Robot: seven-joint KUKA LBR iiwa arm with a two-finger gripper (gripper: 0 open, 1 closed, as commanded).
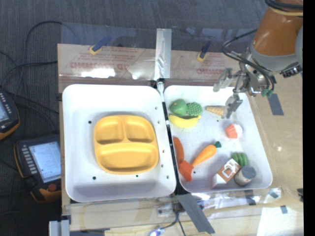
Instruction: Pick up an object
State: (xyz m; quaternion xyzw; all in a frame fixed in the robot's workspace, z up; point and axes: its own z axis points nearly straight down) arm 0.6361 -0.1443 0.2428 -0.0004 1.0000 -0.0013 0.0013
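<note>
Although the right-hand shallow white plastic bin (260, 146) holds a good many toys, the pale cone-shaped wafer piece (214, 110) lying near its far edge looks the likeliest target, since the pincer (233, 102) hangs just beside it, on the side away from the green-and-yellow toy pile (184, 113). The pincer's metal fingers (231, 107) point down toward the bin floor; I cannot tell whether they are spread or pressed together, and nothing shows between them.

The cone is probably light, hollow, stiff plastic, smooth and apt to skid on the slick floor. My judgement is to grip it across the wider end, where it offers more purchase than the tapering tip.

Nearer the front than the cone lie a small red-and-white toy (234, 130), an orange plastic carrot with a green top (205, 154), a red chilli-like piece (180, 160) against the divider, and a cluster in the front corner: a little white-and-orange carton (226, 173), a green ridged piece (240, 158) and a grey round can (246, 174). These lie well apart from the cone, so there is room around it.

Across the divider from the cone, the left white bin (74, 132) carries a yellow compartment tray (126, 142). Both bins sit on a brown cardboard-covered tabletop (113, 60), with grey carpet (123, 9) beyond and a handheld controller (37, 163) off to the side.
</note>
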